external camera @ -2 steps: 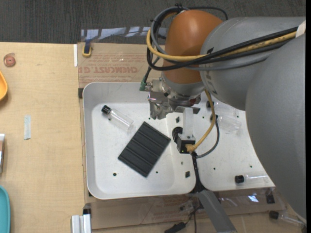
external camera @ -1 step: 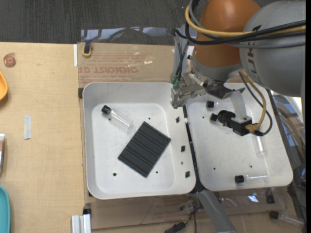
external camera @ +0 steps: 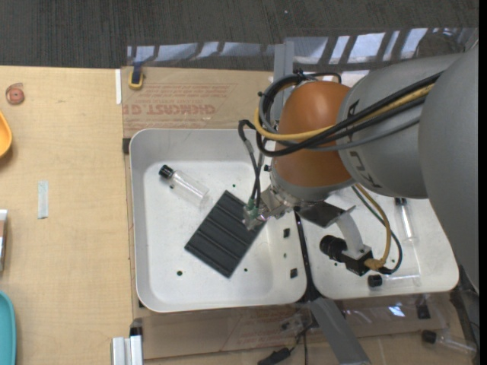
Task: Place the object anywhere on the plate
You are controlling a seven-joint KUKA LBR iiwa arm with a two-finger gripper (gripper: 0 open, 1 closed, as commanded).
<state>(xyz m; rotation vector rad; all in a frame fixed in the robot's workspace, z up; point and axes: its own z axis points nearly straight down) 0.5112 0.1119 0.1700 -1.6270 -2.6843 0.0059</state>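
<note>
Hovering at the black ridged plate's (external camera: pixel 223 234) right edge, the hand (external camera: pixel 253 213) hides its finger state.

The two bins (external camera: pixel 152 280) look like smooth white plastic with a soft sheen, while the dark plate (external camera: pixel 222 234) in the left one is matt black and ribbed with fine parallel grooves. Near it lies a clear, glassy vial (external camera: pixel 185 183) with a black cap. The arm (external camera: pixel 411 128) shows smooth grey painted metal and a glossy orange band (external camera: pixel 312 135), and the bench (external camera: pixel 61 226) looks like pale, matt wood.
</note>
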